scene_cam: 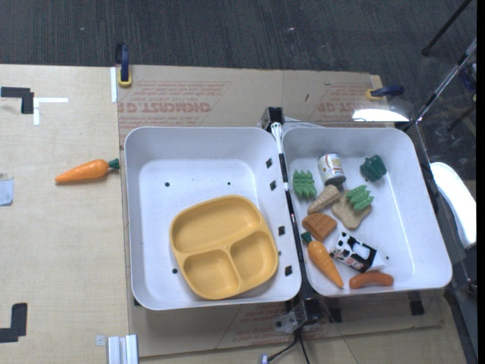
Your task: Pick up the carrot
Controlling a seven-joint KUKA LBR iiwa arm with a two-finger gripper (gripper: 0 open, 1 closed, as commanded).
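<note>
Carrot [324, 264]: lies aslant at right bin's [404, 230] near-left corner. Second carrot [83, 171] on counter's [61, 264] left edge. Hand's state: cannot tell.

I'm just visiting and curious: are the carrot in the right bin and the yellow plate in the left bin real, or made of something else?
The carrot looks like a toy, probably moulded plastic: smooth, evenly orange, faintly glossy. The yellow plate also seems plastic: one uniform colour, rounded moulded compartments, a soft satin sheen. Neither can be told for certain from this view.

Orange carrot [323, 263] lies slanted in right bin [413, 203].
</note>
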